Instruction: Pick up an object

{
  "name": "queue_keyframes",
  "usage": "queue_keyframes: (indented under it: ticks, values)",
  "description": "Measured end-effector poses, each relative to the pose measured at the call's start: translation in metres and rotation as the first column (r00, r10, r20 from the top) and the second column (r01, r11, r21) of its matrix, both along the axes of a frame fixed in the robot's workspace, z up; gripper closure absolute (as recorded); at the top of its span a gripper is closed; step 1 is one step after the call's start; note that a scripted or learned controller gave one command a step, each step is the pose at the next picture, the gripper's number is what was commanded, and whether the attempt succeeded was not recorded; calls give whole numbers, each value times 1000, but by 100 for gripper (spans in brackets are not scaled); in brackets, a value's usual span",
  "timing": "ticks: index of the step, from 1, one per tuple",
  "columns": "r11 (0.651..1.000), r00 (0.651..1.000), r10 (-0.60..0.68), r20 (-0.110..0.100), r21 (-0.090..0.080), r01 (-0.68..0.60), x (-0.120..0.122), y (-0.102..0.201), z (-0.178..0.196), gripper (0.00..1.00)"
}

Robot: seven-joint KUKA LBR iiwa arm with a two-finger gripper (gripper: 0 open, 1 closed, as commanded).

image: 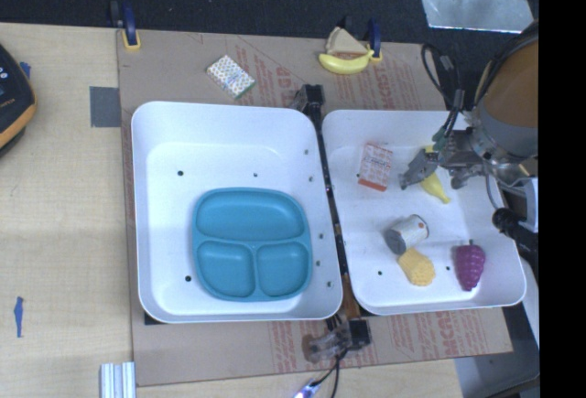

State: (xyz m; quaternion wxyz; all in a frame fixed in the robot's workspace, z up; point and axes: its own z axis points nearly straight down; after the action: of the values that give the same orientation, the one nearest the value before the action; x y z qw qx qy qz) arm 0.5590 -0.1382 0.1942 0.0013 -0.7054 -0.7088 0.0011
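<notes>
My gripper [434,171] hangs low over the upper right part of the right bin [366,295], with its dark fingers [414,173] spread open. A small yellow item [437,188] lies on the bin floor just below and between the fingertips, and I cannot tell whether they touch it. Left of the gripper lies a red and white packet [374,166]. Nearer the front are a grey cup [406,232] on its side, a yellow corn cob [417,268] and a purple bunch of grapes [469,265].
The left bin [165,149] holds a blue divided plate [251,242]. Behind the bins on the cardboard lie a yellow banana toy [345,60] and a patterned packet [230,75]. The arm [508,103] and its cables come in over the right bin's right edge.
</notes>
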Motion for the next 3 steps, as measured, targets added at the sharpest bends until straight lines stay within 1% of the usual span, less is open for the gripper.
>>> queue_keyframes:
  ticks: [1,2,3]
  values:
    - [1000,1000,0,-2,0,0,-44,19,-68,0]
    - [1000,1000,-1,-1,0,1,-52,27,-103,0]
    - [1000,1000,2,1,-1,-2,-51,27,-92,100]
